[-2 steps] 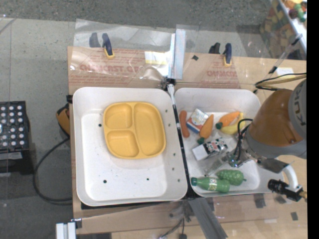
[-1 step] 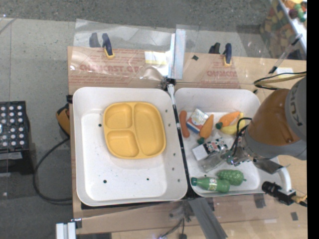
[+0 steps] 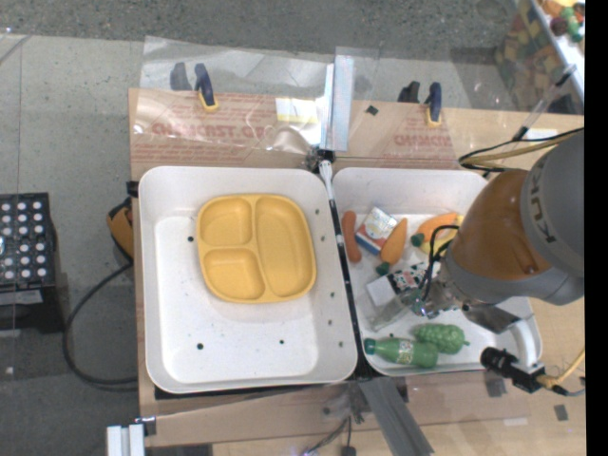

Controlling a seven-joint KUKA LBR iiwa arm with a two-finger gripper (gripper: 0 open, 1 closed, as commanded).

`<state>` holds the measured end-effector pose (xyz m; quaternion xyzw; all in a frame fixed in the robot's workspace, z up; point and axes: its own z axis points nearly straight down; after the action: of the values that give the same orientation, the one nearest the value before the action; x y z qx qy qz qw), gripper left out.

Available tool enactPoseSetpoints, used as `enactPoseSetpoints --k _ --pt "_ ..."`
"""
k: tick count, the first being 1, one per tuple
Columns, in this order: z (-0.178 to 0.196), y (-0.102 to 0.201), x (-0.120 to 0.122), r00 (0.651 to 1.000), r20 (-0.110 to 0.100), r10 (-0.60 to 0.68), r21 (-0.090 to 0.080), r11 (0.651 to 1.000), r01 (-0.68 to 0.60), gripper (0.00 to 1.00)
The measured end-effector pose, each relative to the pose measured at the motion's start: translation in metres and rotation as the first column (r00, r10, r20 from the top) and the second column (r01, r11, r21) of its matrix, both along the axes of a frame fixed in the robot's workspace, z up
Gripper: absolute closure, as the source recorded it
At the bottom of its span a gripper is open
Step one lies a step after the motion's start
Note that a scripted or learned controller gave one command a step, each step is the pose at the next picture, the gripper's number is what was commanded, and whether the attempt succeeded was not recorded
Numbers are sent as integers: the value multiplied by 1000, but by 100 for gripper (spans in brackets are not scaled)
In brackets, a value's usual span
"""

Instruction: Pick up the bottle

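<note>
The green bottle lies on its side at the near edge of the right bin. The arm bends in from the right, its gripper low just beyond the bottle, not touching it; its grip I cannot tell.

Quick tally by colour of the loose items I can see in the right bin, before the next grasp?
Green: 2, the bottle and a bumpy green toy
Orange: 3, the sausage, the carrot and a curved piece
White: 1, a small packet
Total: 6; the arm hides others.
</note>
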<state>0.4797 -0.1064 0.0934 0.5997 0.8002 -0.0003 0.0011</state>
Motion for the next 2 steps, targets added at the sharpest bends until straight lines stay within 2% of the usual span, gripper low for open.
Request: enactPoseSetpoints --k 1,2 --pt "75 -27 -1 984 -3 -179 -2 984 179 0" --pt "0 -25 -1 1000 -1 -16 0 1000 16 0"
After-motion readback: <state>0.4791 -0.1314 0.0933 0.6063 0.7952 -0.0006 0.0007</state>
